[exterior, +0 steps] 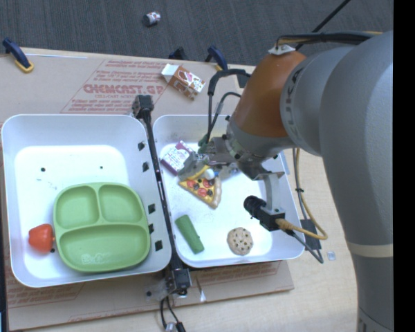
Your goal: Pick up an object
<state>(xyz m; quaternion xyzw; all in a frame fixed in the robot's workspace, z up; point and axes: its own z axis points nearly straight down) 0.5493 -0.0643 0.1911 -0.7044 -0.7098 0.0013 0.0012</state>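
Observation:
My gripper is low in the right bin, under the orange wrist band. It hovers right over the top end of a toy pizza slice. A purple and white packet lies just left of it. A green pickle-like stick and a chocolate chip cookie lie nearer the bin's front edge. I cannot see whether anything is held.
The left bin holds a green divided plate and a red tomato at its front left. A small red and white carton lies on the board behind the bins. The arm's bulk covers the right bin's right side.

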